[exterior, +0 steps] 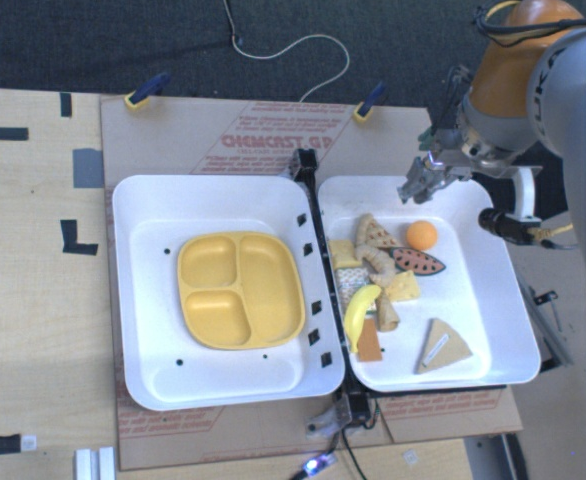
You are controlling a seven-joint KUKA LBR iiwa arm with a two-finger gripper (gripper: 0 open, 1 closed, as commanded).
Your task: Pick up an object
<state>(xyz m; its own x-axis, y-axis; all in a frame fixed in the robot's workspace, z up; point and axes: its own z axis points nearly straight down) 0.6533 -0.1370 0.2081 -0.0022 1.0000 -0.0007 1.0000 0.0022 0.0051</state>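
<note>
Two shallow white bins sit side by side on brown cardboard clamped to a pale wooden bench, with dark carpet beyond. The left bin holds a yellow divided plate. The right bin holds toy foods: banana, orange ball, sandwich wedge. The gripper hovers over that bin's far edge, holding nothing; its opening cannot be made out.

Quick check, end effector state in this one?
End effector: above the far edge of the right bin, nothing seen in it; open or shut cannot be told.
</note>
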